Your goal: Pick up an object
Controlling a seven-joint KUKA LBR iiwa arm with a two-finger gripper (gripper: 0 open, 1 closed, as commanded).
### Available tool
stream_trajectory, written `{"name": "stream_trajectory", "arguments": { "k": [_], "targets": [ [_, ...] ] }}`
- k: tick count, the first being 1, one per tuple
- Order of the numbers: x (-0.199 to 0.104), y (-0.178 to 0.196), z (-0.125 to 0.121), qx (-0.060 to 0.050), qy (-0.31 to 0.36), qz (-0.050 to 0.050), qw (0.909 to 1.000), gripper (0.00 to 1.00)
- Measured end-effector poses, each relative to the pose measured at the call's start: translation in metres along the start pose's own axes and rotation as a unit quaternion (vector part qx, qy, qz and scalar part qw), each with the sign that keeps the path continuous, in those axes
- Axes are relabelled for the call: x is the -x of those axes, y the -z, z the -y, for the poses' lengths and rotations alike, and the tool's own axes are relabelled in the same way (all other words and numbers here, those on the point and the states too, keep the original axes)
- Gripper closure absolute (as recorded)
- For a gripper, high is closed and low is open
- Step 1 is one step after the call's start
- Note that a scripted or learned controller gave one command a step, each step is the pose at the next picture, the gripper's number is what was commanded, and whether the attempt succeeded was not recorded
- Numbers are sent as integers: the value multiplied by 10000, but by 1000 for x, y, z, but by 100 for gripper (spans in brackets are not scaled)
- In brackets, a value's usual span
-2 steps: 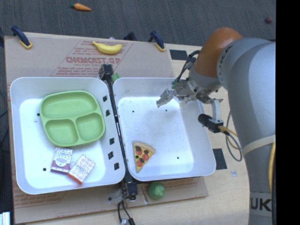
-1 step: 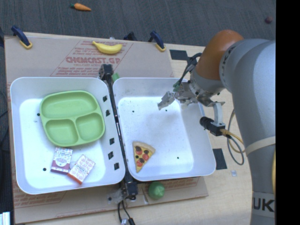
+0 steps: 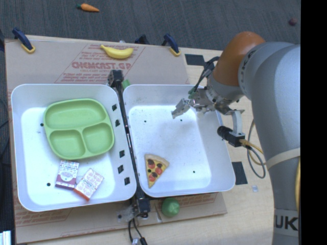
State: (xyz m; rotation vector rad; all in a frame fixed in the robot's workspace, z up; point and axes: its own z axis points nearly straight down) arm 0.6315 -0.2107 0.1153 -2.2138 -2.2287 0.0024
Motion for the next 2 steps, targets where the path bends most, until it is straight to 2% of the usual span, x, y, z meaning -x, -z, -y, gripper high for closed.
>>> {"name": "stream_trajectory", "arguments": {
  "k": [1,2],
  "targets": [
    [0,1,-6,3,-2,-3,10000,0],
    [0,-3,-2,-12,-6,-3,10000,0]
  ]
}}
